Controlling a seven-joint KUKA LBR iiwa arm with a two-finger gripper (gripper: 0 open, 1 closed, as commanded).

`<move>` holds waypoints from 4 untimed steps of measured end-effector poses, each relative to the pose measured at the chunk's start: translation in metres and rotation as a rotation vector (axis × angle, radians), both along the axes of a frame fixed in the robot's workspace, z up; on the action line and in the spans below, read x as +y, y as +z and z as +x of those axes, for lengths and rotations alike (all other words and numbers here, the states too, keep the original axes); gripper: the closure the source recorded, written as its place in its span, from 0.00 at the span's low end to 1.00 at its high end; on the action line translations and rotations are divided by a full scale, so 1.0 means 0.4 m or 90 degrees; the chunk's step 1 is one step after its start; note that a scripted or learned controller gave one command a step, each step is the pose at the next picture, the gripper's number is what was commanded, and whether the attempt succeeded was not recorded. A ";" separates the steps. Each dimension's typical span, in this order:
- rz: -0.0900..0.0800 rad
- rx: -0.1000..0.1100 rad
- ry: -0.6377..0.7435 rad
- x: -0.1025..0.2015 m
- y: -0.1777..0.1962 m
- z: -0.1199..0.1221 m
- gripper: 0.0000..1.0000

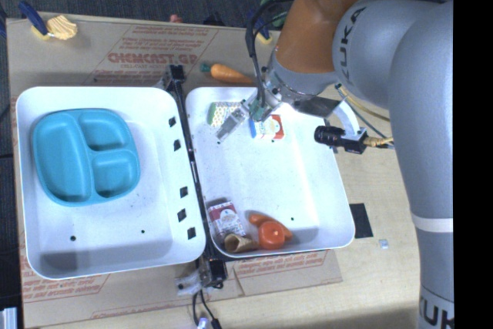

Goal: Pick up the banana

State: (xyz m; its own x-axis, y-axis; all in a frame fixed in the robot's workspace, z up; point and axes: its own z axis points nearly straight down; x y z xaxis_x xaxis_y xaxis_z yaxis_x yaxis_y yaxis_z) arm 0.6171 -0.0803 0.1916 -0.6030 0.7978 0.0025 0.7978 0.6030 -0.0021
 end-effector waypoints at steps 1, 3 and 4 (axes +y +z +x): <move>0.000 0.001 0.147 0.185 0.000 -0.175 0.00; -0.001 -0.002 0.023 0.576 0.180 -0.257 0.00; -0.001 -0.003 0.142 0.337 0.466 -0.247 0.00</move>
